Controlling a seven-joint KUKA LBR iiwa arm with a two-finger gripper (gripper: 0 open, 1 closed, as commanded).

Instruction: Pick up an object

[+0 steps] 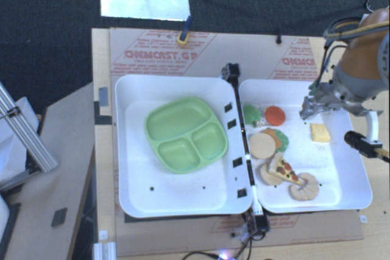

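1. Bench (152, 45) of pale board, lettered in red, carries both white bins side by side.
2. Left bin (131, 149) holds a green divided tray (186, 134), lying flat near its middle.
3. Right bin (350, 173) holds the toy food, all of it apart from the tool.
4. Arm (365, 52), grey with an orange band, reaches in from the right over the right bin's far corner.
5. Gripper (309, 108) hangs above the bin's upper part, with nothing visible between its tips; whether it is open or closed cannot be told from this slant.
6. Round tan bun (262, 145) lies near the bin's left wall, with a leafy green piece (281, 138) touching its right edge.
7. Pizza slice (286, 171) rests below the bun, beside a tan cookie-like disc (304, 187).
8. Green broccoli piece (251, 114) and red tomato (275, 115) sit just beside each other near the top left.
9. Yellow cheese cube (320, 132) lies just below and right of the gripper, nearest to it.
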